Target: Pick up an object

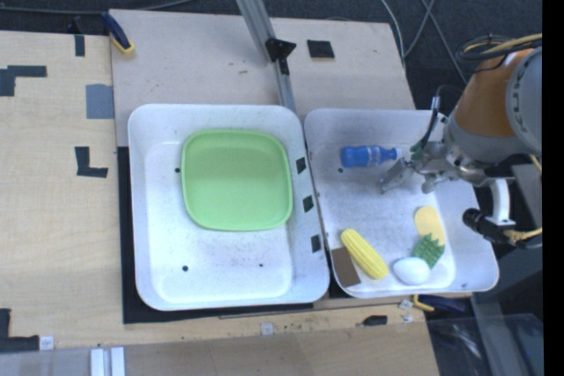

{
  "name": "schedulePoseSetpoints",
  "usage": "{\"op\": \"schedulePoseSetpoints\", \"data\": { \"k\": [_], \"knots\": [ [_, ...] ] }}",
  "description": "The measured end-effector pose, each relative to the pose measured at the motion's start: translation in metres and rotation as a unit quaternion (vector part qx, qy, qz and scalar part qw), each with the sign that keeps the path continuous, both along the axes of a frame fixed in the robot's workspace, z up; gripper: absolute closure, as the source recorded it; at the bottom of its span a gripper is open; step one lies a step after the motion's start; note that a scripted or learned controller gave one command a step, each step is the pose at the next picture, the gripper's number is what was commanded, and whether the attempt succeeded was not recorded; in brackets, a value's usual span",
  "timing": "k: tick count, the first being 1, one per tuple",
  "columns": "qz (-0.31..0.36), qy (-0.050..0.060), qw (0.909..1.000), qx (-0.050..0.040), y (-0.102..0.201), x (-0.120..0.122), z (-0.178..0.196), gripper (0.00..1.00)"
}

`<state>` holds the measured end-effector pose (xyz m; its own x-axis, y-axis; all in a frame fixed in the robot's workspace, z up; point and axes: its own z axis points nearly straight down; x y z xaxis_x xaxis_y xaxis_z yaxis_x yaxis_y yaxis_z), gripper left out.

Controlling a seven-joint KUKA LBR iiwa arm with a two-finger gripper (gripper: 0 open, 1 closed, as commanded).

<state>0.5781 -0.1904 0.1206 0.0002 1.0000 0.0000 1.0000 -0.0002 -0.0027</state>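
**Gripper low in the right bin, next to the blue bottle**

We see the arm [502, 114] reaching in from the right, its orange band above the wrist, with the gripper [401, 173] down inside the right bin [352, 123]. Its jaws stand a little apart and nothing sits between them; one metal finger [392, 180] slants toward the bin floor. The blue bottle [366, 157] lies on its side in the bin's far half, its pale cap end pointing toward the gripper and just beside it; we cannot tell whether they touch.

Along the near edge of the same bin we find a yellow corn cob [363, 254] lying at a slant, with a small brown block [343, 265] just beside it at the near left corner. Toward the near right corner lie a white egg-shaped piece [411, 269], a green leafy piece [429, 249] touching it, and a yellow piece [428, 221] just beyond that.

The left bin [154, 189] carries a green square plate [236, 180], lying flat toward its far edge, well apart from the gripper. A grey pole [251, 0] rises from the far edge of the bench [53, 189], between the bins.
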Motion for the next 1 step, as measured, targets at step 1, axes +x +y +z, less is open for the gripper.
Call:
{"op": "schedulePoseSetpoints", "data": {
  "k": [1],
  "knots": [
    [0.001, -0.001, 1.0, 0.0, 0.0006, 0.0008, 0.011, 1.0]
  ]
}}
